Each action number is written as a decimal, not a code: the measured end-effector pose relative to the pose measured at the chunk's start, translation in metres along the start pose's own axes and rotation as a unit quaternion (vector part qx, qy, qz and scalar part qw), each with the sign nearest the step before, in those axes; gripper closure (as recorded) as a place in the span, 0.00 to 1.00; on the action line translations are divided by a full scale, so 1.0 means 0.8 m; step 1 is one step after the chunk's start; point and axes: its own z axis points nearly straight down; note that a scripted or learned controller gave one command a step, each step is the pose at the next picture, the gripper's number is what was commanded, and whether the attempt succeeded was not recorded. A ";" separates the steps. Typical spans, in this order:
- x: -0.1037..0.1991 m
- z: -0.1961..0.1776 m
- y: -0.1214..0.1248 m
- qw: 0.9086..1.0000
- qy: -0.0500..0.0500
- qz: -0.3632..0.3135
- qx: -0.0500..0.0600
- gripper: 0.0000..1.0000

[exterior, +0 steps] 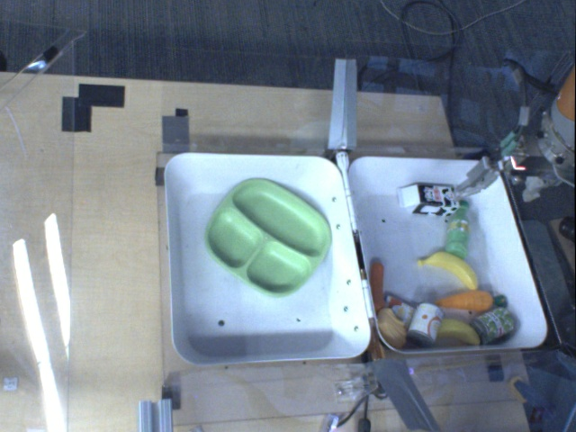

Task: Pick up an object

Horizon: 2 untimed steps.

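Several items crowd the right bin (pixel 531 268); your pincer (pixel 474 178), grip state untellable, may nudge the carton (pixel 430 198) aside.

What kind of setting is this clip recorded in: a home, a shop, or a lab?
Most likely a robotics lab bench. Two white bins sit side by side on a wooden bench, one holding a green divided plate, the other toy food such as a banana; loose cable lies behind.

A pale wooden surface (pixel 90 268) carries two shallow white bins side by side — the left bin (pixel 180 268) and the right bin (pixel 531 286).
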 end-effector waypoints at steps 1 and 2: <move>-0.034 0.220 -0.028 0.999 0.001 -0.042 -0.002 0.00; -0.035 0.205 -0.026 0.999 0.000 -0.042 -0.004 1.00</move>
